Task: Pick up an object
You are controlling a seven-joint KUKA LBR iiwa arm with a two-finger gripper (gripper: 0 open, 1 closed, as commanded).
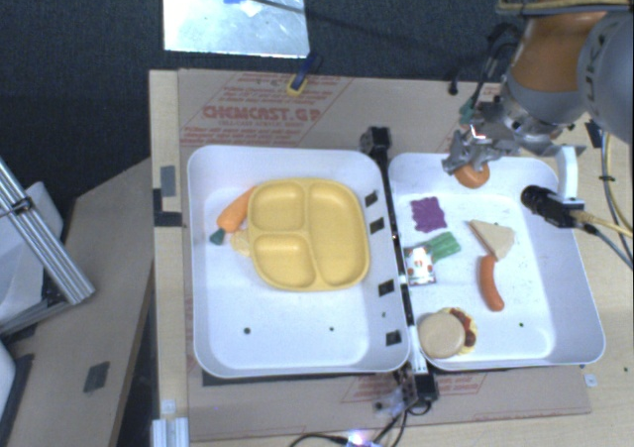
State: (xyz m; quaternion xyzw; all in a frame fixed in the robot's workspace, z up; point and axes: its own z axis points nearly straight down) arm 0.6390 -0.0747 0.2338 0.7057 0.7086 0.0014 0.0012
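My gripper (468,160) hangs over the far left part of the right bin (565,281). A small round orange object (475,176) sits right at its tip, partly covered by it; whether it is gripped is unclear. Loose in the same bin lie a purple piece (427,213), a green piece (443,245), a small white and red toy (420,266), a tan bread wedge (493,237), a red sausage (490,283) and a burger (448,333).
The left bin (213,326) holds a yellow divided plate (302,234) with a carrot (235,209) against its left rim. A black divider (392,237) runs between the bins. A black fitting (543,201) on the arm overhangs the right bin's far right.
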